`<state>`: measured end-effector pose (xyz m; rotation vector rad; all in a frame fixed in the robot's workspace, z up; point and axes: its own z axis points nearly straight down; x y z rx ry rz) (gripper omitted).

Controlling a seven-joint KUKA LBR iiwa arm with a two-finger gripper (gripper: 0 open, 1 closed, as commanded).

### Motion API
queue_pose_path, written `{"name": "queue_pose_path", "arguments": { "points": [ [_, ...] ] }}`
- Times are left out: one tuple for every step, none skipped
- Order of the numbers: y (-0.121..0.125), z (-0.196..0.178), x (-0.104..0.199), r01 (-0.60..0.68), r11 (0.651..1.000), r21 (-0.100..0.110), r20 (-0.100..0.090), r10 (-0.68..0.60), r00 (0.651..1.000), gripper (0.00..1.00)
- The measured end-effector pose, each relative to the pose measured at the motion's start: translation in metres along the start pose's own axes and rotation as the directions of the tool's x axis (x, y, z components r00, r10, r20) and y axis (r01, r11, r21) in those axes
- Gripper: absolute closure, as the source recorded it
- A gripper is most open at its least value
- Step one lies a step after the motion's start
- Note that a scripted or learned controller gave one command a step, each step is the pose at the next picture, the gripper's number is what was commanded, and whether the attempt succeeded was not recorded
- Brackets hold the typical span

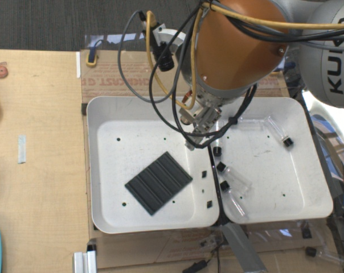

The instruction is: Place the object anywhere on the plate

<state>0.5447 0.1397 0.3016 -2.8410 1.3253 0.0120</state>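
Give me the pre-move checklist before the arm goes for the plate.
1. Plate lying flat on the left bin floor, fully in view: ok.
2. Claw over the plate: not ok; it hangs by the wall between the bins, off the plate's upper right corner.
3. Object in the claw: cannot tell.
4. Clear pieces lying in the right bin, apart from the plate: ok.

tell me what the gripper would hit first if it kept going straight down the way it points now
Probably the rim where the two white bins meet. The gripper hangs above that seam, pointing down, with the dark ribbed plate off to its lower left in the left bin. Depth is hard to judge from this slanted view.
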Motion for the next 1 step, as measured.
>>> {"name": "queue_pose_path", "arguments": {
  "points": [
    [0.0425,-0.0139,-0.0067,0.267,0.964,-0.004,-0.003,-0.267,0.964,1.00]
  ]
}}
